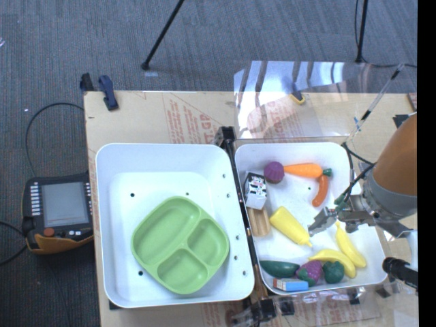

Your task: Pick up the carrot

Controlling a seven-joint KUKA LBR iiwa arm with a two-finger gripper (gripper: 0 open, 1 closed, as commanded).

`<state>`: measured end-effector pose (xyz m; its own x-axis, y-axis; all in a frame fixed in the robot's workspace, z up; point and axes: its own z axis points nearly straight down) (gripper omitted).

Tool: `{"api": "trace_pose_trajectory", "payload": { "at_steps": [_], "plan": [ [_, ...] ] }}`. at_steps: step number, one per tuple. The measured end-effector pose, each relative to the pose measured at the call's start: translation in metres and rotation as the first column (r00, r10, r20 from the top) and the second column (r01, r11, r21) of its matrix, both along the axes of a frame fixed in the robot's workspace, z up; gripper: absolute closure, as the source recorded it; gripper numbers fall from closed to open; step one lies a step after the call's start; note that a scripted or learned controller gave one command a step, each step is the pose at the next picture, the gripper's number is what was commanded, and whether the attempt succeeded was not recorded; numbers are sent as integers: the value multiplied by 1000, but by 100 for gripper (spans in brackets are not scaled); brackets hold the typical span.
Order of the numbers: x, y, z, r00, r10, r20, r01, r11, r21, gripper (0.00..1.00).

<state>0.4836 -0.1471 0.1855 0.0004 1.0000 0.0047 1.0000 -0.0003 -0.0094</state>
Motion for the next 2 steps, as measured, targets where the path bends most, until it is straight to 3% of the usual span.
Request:
{"api": "trace_pose_trajectory", "payload": {
  "at_steps": [1,2],
  "plan": [
    [51,25,-22,1000,-22,0,22,1000,0,0],
    [128,-35,-65,1000,-22,1,22,1000,-3,0]
  ]
}}
